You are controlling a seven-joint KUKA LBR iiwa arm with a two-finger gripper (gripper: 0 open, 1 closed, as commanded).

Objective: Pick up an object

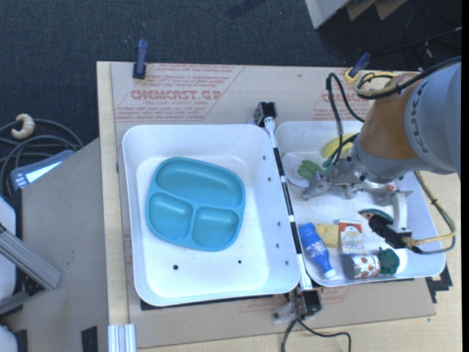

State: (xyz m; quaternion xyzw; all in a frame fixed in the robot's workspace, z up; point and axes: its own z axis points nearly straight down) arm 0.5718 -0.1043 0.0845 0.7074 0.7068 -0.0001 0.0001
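The gripper (322, 185) hangs low at the right bin's (432, 266) nine o'clock side, probably reaching for the green object (308, 169) just beside it; jaws' state I cannot tell. The blue divided tray (195, 204) sits apart in the left bin (139, 149).

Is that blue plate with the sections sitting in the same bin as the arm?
No, the blue plate lies in the left bin, while the arm reaches into the right bin.

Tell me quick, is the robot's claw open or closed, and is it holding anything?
Grey metal two-finger gripper: low in the right white bin beside a small green object; open or closed cannot be told.
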